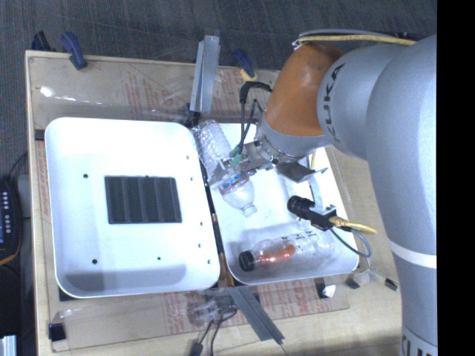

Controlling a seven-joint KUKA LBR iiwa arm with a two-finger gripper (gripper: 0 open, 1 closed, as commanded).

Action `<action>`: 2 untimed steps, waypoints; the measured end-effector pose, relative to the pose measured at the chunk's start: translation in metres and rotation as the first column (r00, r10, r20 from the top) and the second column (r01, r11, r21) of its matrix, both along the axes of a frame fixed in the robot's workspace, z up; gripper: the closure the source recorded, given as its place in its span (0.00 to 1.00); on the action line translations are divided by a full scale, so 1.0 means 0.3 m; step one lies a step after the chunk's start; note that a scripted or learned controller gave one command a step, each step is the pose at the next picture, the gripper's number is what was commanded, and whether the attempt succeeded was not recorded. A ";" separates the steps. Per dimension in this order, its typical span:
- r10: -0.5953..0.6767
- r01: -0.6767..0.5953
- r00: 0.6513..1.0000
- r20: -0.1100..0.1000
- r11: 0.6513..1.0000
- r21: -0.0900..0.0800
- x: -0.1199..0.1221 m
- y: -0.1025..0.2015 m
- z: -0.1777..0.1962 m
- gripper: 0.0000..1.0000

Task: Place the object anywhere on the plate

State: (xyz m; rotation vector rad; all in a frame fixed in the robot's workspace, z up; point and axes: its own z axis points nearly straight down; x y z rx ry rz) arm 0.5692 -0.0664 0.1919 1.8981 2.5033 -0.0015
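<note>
Clear plastic bottle [225, 170], crumpled, blue-labelled, right bin [245, 277]; end effector [249, 159] touching it, grip state unreadable.

Two white bins [67, 199]; two clear plastic bottles [223, 165]; one dark plate [142, 199]; three blue clamps [73, 50].

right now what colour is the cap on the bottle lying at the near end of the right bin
Black cap, seen in the camera view.

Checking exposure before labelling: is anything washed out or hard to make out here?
Camera view: the left bin glares nearly blown-out white; the clear plastic bottles blend into the right bin; the arm shades that bin's far end.
</note>
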 end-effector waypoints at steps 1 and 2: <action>-0.003 0.003 1.000 -0.003 1.000 0.000 -0.113 0.248 0.089 1.00; -0.460 0.460 0.888 -0.002 0.888 0.000 0.008 0.247 0.198 1.00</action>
